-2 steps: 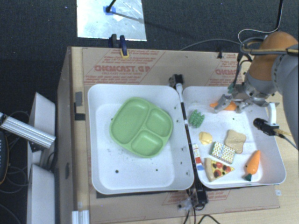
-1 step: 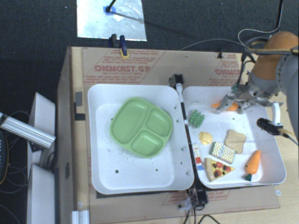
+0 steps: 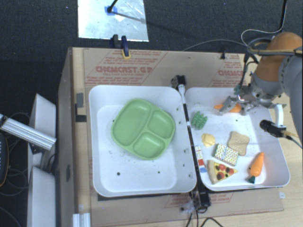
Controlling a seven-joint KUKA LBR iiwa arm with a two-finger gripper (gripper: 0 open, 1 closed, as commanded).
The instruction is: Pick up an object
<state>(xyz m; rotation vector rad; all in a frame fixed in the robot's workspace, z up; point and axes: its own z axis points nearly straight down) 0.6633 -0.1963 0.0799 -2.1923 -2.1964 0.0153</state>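
Two shallow white bins sit side by side on the bench, meeting along a dark central seam. Left bin (image 3: 102, 141): holds one green divided plate (image 3: 143, 128), three compartments, lying slightly toward the bin's upper middle; bare white floor rings it on all sides, widest along the near edge and left wall. Right bin (image 3: 277, 171): holds the small items. Green ridged toy (image 3: 198, 120), close to the central seam. Yellow lump (image 3: 208, 139), just below it, toward the bin's middle. Tan bread slice (image 3: 238, 142), right of the lump, its lower left corner touching or overlapping a checkered cracker square (image 3: 226, 153). Pizza slice (image 3: 220, 170), near the bin's front edge, just beneath the cracker. Orange carrot (image 3: 256, 165) with dark green end, tilted, near the front right corner. Orange piece (image 3: 228, 108), at the bin's far side, partly covered by the gripper. Gripper (image 3: 239, 104): low over the far part of the right bin, directly at the orange piece, with the grey arm and its orange band rising to the right; whether the fingers are spread or pressed together cannot be told, nor whether they pinch the piece. Open floor in the right bin: a strip between the gripper and the bread slice, and along the right wall.
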